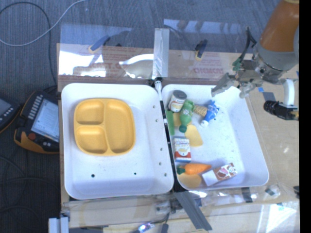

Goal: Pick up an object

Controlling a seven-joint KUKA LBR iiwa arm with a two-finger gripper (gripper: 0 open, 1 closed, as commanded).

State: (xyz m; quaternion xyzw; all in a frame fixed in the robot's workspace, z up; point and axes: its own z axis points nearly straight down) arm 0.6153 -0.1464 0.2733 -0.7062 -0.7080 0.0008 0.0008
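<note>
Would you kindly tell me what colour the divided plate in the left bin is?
The divided plate is yellow, seen clearly in the camera view.

Yellow divided plate in a white bin; orange carrot, green bottle, blue bottle beside.

Tool hangs over the far edge of the right bin, arm entering from the right. Below and left of the tool: a jar by the bin's far left wall, a bottle just beside it, a small bottle nearest the tool. Further toward the near side: a carton along the left wall, then a carrot and a packet at the near wall. Left bin, well left of the tool, carries a divided tray. A handheld pendant lies on the floor beyond the left bin.
</note>
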